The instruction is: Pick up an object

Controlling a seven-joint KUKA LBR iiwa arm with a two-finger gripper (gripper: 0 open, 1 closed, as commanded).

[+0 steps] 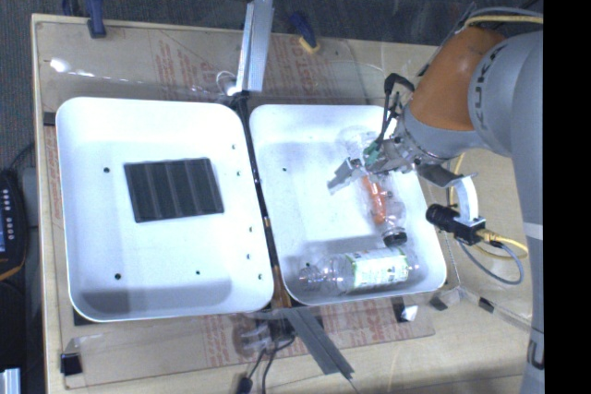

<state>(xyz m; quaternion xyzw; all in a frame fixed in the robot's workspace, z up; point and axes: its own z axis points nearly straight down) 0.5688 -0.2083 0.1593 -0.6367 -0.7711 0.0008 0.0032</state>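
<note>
the gripper [355, 169] hangs low in the right bin [286, 152], at the upper end of a clear bottle with orange contents [380, 203], likely lining up a grasp there; i cannot tell how its jaws stand. a second clear bottle [360, 272] lies along the bin's near wall, while the left bin [92, 152] carries a dark ribbed pad [174, 189].

White bins [92, 134], dark ribbed grey mat [174, 189], clear bottle [355, 272], orange-filled clear bottle [380, 201]

We can read no text with any certainty. Red print runs along the clear sheet [175, 60] covering the desk [277, 355] beyond the bins, too faint and small to make out. The bottle [365, 272] below the hand [355, 169] carries a pale label, its lettering blurred.
</note>
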